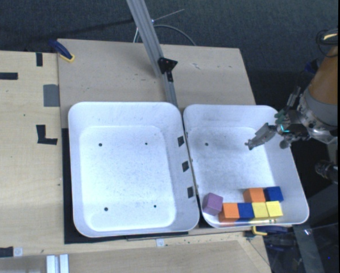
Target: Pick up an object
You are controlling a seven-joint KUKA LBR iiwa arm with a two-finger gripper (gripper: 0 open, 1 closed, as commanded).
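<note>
Blocks sit packed along the near edge of the right bin point(283, 169): a purple block point(213, 202) at the left end, then an orange block point(231, 210), blue and yellow ones, with a second row behind. Farther back and to the right, the gripper point(266, 134) hangs over the bin's far half, well apart from the cluster; its spread cannot be told. Any pick means travelling toward the near edge, leftward.

Grey arm point(320, 104), orange band, teal spot at wrist, dark grey claw point(268, 135).
</note>
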